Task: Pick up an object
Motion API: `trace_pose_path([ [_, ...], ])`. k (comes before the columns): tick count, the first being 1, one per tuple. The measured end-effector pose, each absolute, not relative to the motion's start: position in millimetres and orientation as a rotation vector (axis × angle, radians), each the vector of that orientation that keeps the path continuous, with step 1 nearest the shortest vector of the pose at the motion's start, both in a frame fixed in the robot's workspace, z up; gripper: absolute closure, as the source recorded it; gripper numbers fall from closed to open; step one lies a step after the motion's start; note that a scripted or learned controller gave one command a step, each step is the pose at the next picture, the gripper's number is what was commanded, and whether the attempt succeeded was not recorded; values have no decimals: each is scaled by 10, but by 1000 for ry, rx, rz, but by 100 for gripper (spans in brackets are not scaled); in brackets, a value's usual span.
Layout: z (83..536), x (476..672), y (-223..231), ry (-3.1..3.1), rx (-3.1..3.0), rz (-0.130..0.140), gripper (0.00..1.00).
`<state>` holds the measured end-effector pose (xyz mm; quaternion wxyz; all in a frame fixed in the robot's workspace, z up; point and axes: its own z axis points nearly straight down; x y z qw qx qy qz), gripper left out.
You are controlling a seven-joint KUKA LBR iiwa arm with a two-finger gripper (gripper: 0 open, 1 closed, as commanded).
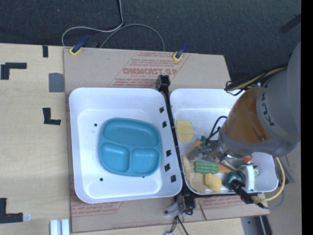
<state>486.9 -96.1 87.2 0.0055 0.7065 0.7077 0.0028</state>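
The right bin (195, 99) holds several small items. A pale yellow disc (184, 130) lies near its left wall. A green ridged piece (206, 167) sits near the front, with a yellow lumpy piece (213, 181) just in front of it and an orange bit (225, 168) to its right. My gripper (201, 148) is low in this bin, just behind the green piece and right of the disc. The wrist and its orange band (247, 121) hide the bin's right half.
The left bin (78, 131) holds a blue divided plate (130, 146). A black divider (168, 131) runs between the bins. Both stand on a cardboard sheet (146, 67). Cables hang at the arm's front right (274, 192).
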Motion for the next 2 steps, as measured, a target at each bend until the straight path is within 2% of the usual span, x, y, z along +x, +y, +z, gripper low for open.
trace_pose_path([
  [1, 863, 5425, -965, 2221, 2217, 3, 0],
  [2, 970, 5417, -975, 2216, 2215, 4, 100],
])
